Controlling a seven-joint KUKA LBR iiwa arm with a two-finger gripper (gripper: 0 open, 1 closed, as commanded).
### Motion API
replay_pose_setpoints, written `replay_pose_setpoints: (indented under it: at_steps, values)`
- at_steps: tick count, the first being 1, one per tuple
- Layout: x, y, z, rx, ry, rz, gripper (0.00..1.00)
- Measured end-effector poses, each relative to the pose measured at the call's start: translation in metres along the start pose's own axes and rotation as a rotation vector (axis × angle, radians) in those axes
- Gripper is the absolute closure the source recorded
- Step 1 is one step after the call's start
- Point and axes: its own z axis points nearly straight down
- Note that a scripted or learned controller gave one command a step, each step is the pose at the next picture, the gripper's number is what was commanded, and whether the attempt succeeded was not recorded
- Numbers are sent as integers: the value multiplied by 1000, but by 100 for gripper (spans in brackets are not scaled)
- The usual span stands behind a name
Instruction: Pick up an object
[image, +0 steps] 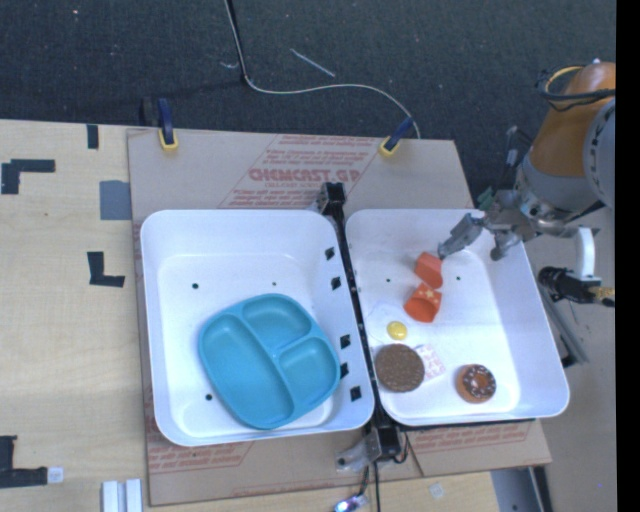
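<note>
The right bin (520, 330) holds several small items: two orange pieces (429, 268) (423, 303), a small yellow piece (397, 330), a brown round cookie (399, 368), a pale pink wrapped bit (431, 359) and a chocolate donut (476, 383). My gripper (478, 242) hangs over the bin's far right corner, up and to the right of the upper orange piece. Its two fingers are spread apart, with nothing between them; the left finger (459, 238) points toward that orange piece.
A blue divided plate (268, 358) lies in the left bin (170, 250). A black divider with clips (345, 300) runs between the bins. Both bins rest on a cardboard sheet (300, 170) held by clamps. A white cable (300, 88) crosses the dark floor behind.
</note>
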Motion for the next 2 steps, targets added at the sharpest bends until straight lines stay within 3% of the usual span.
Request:
replay_pose_setpoints:
  at_steps: [1, 2]
  values:
    - [1, 3, -10, -14, -3, -4, 0]
    - [9, -2, 40, -11, -2, -4, 0]
